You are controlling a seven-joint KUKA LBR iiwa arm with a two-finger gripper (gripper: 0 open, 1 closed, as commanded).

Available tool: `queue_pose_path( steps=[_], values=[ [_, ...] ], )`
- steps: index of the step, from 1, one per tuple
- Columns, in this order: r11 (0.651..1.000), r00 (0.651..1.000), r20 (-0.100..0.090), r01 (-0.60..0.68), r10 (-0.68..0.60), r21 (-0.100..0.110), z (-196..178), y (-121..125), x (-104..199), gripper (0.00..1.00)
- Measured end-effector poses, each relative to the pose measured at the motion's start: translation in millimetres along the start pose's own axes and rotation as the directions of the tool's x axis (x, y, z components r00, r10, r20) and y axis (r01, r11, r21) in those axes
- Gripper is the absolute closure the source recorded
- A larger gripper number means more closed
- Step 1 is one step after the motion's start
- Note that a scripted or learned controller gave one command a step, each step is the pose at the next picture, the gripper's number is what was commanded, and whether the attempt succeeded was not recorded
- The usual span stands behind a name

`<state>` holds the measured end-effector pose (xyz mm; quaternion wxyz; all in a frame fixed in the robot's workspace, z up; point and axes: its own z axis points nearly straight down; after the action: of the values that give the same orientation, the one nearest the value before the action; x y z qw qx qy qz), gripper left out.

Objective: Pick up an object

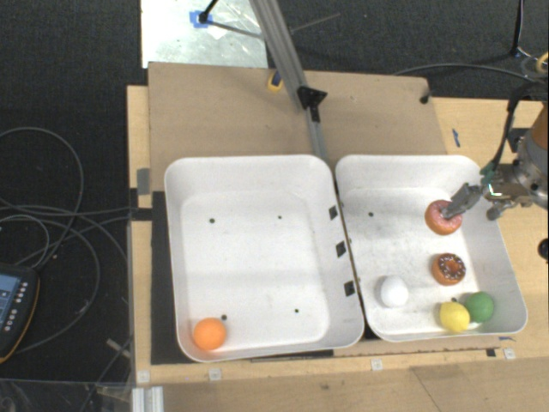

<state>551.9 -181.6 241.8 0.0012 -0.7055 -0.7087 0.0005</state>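
Brown tabletop (223, 110) carried two shallow white plastic bins (249, 174). Near the right bin's far wall, the grey gripper (453, 209) touched a pink-frosted doughnut (443, 219); whether its jaws were clenched or released, I could not tell.

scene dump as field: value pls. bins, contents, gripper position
left bin: shallow white bin, holds orange ball near its front left corner
right bin: shallow white bin, holds five items
right bin contents: pink frosted donut, chocolate sprinkled donut, white ball, yellow lemon-shaped object, green ball
gripper: two-finger gripper at the pink donut's upper right edge
grasp: not confirmed
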Motion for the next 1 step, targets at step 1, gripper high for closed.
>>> queue_pose_path(
  steps=[1],
  values=[
    [1.000, 1.000, 0.001, 0.000, 0.000, -0.004, -2.2, 0.8, 0.1, 0.00]
  ],
)
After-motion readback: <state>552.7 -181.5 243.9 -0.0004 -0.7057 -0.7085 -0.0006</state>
